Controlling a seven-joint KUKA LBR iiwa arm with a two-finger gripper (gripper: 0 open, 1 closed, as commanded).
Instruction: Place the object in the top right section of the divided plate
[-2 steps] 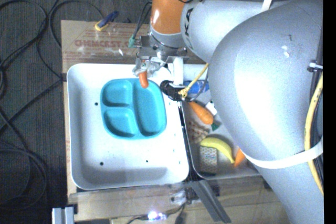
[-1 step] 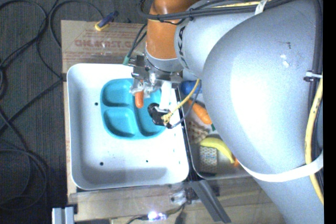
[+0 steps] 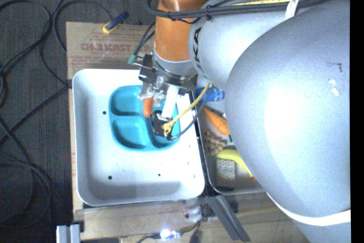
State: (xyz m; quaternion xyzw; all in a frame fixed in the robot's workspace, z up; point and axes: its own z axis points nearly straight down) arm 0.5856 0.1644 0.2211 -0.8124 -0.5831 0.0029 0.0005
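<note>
Lighting: bright, even, overhead.
Arm (image 3: 296, 99) casing is near overexposed and soft-focused; white bin (image 3: 91, 139) shows mild glare and a faint shadow along its lower wall; floor (image 3: 34, 8) stays dim.

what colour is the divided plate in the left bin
Bright turquoise blue. The divided plate lies in the left white bin, clearest in the camera view.

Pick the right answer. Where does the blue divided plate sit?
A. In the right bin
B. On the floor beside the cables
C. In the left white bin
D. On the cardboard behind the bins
C: the blue divided plate lies inside the left white bin, under the arm's tool.
</note>
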